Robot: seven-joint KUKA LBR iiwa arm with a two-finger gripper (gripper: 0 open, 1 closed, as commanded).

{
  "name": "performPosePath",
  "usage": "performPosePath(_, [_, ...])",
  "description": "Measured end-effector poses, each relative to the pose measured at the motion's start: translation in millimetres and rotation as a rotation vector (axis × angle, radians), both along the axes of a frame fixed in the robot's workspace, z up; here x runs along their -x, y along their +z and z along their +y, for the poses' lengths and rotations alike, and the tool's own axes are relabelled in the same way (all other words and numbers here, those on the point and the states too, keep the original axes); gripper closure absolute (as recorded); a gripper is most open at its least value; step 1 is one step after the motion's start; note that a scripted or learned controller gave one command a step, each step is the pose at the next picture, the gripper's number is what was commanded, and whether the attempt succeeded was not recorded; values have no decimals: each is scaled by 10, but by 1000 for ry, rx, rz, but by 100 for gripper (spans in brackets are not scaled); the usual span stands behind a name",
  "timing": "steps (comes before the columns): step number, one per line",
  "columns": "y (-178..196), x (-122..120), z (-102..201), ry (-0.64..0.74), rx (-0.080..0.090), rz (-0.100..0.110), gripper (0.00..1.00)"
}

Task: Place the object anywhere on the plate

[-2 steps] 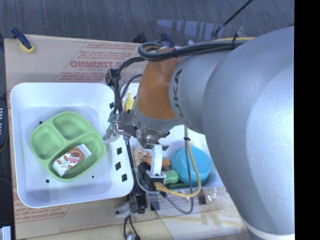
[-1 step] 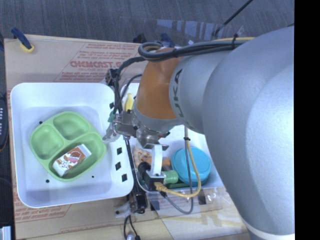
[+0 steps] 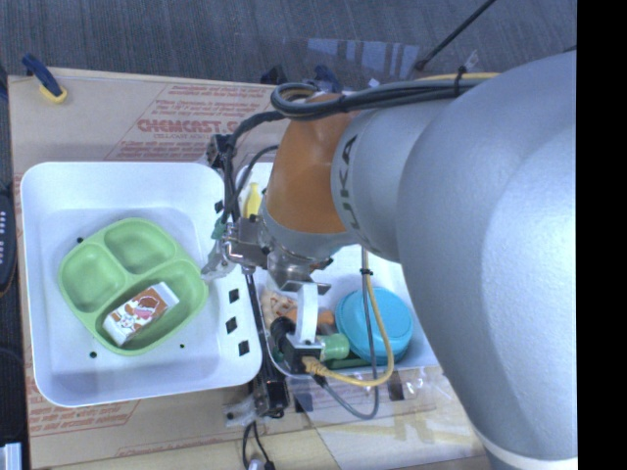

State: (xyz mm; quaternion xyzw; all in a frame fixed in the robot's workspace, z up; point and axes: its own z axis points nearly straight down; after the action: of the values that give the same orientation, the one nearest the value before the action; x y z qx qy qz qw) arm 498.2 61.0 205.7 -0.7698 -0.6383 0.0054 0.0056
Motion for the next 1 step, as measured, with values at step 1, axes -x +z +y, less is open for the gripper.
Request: performPosePath(1, [0, 0, 0, 0, 0, 0, 0])
